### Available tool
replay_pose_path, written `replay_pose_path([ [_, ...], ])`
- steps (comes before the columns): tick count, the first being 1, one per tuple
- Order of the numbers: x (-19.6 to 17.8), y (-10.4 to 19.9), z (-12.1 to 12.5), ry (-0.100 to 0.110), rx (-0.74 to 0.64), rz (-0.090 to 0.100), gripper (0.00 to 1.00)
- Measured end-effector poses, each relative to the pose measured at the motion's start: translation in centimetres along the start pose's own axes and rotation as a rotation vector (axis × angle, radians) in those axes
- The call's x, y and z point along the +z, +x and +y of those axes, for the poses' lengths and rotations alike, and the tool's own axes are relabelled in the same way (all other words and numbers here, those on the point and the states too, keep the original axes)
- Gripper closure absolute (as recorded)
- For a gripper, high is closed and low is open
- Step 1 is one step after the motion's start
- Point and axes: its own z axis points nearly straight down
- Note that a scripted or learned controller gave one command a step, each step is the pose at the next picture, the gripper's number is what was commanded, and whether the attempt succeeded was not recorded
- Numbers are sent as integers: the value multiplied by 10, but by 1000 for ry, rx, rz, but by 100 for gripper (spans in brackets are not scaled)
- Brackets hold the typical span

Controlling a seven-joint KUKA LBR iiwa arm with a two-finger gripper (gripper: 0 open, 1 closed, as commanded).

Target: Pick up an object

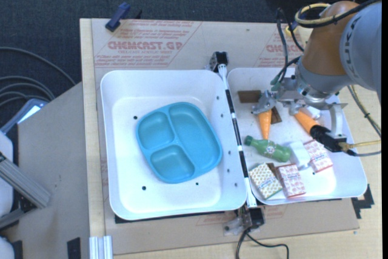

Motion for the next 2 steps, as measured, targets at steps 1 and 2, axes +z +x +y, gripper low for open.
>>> replay_pose_path([
  [1,44,1,7,-1,-1,0,0],
  [2,34,1,8,-3,-1,-1,100],
])
